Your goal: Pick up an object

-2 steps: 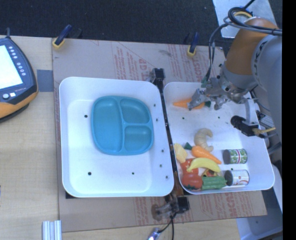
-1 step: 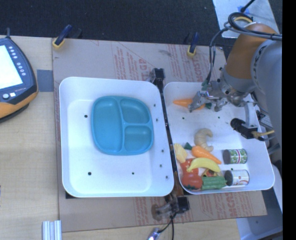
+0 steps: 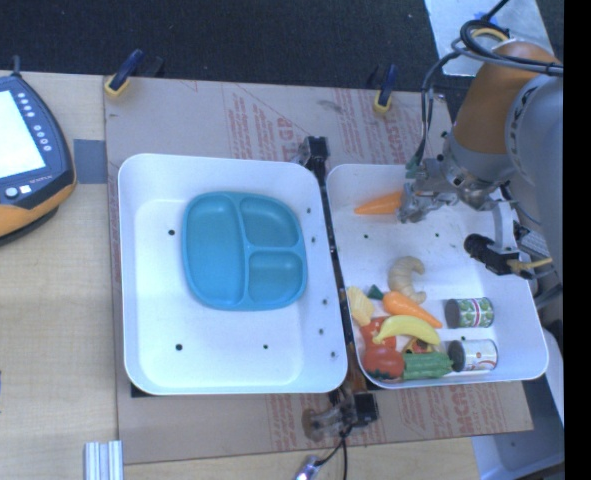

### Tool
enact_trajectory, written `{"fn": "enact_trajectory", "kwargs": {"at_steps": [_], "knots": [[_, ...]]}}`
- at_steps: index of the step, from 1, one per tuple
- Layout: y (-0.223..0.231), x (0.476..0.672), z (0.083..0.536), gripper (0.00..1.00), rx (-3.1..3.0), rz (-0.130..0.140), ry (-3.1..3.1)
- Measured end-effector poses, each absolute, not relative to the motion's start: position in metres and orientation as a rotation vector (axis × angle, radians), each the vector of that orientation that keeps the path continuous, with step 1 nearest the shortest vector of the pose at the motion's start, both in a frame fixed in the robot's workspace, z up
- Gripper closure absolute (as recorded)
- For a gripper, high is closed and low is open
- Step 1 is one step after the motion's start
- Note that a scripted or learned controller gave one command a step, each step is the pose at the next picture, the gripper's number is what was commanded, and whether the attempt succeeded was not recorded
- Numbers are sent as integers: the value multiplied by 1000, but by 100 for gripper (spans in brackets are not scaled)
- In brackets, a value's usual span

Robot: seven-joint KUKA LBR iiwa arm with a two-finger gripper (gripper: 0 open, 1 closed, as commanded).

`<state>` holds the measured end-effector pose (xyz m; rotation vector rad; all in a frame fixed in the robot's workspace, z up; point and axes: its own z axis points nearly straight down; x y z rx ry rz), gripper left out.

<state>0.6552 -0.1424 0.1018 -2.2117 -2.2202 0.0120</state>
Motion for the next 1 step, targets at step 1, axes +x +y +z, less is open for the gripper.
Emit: {"fn": "enact_trajectory", "kwargs": {"at_steps": [1], "knots": [[-142, 655, 102, 0, -2212, 12, -2221]]}}
